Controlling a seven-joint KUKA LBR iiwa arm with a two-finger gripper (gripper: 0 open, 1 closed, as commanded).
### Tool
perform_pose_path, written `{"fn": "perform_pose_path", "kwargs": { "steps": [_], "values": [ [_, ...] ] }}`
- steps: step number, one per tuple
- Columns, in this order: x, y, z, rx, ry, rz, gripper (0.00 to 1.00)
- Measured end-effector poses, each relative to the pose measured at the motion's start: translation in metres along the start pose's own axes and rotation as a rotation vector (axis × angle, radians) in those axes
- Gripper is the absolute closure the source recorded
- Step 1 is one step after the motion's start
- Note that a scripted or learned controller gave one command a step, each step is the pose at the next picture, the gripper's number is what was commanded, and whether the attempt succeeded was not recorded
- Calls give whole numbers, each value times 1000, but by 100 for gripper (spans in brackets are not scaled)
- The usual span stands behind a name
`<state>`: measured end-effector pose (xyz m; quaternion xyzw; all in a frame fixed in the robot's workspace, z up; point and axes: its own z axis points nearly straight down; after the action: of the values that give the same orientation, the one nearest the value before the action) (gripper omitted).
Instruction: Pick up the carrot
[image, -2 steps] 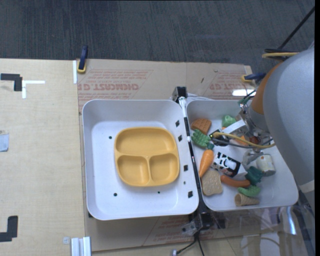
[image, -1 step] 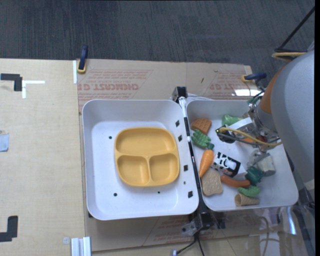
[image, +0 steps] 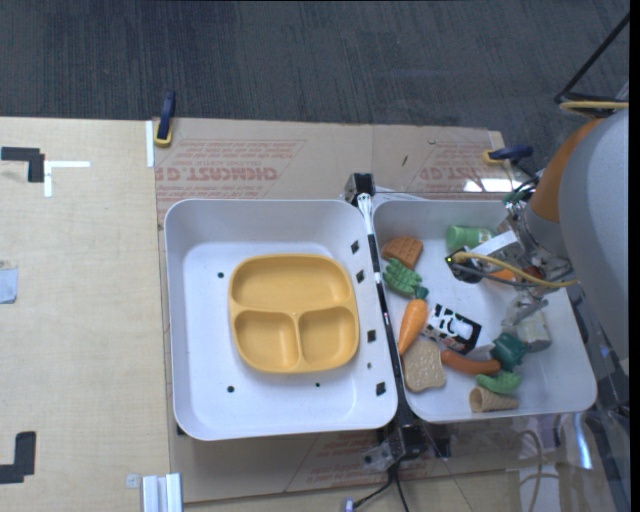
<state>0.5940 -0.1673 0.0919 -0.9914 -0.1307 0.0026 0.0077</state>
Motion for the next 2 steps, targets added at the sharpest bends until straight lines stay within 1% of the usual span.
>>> {"fn": "perform_pose_path", "kwargs": {
  "steps": [1, 2],
  "values": [
    [20, 27, 3, 70, -14, 50, 0],
    [-31, 20, 1, 50, 10, 54, 0]
  ]
}}
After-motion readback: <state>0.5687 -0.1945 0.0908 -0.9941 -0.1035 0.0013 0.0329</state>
